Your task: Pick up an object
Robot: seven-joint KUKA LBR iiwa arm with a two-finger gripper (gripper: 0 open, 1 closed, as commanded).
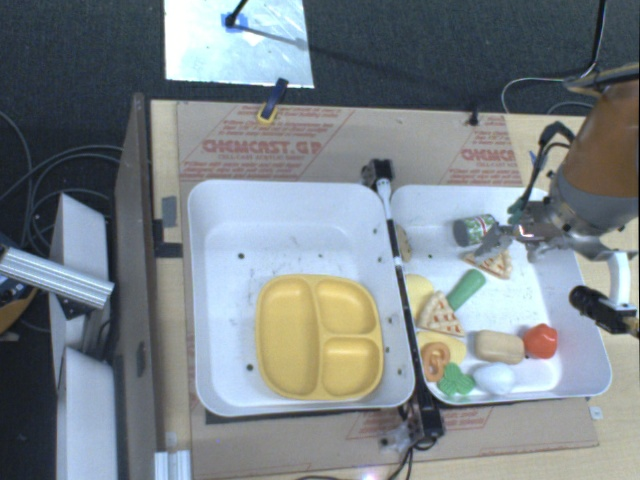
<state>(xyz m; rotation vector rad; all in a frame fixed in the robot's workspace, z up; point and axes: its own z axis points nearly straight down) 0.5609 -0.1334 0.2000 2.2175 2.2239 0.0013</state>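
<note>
The right bin [575, 298] holds several toy foods. A grey-green can [474, 230] lies on its side at the back. In front of it is a small pizza slice [491, 263], then a green cucumber [465, 290] and a larger pizza slice [440, 314]. A bread roll [498, 346], a red tomato [540, 341], a white egg [492, 378], a green piece [455, 380] and an orange ring [435, 358] sit along the front. My gripper [520, 230] hangs low at the bin's back right, just right of the can and above the small slice.
The left bin [225, 228] holds a yellow divided plate [320, 335]. A ridge with black clips [395, 268] separates the two bins. The arm's grey body with its orange band [600, 163] covers the right bin's far right corner. Cables lie on the floor at the left.
</note>
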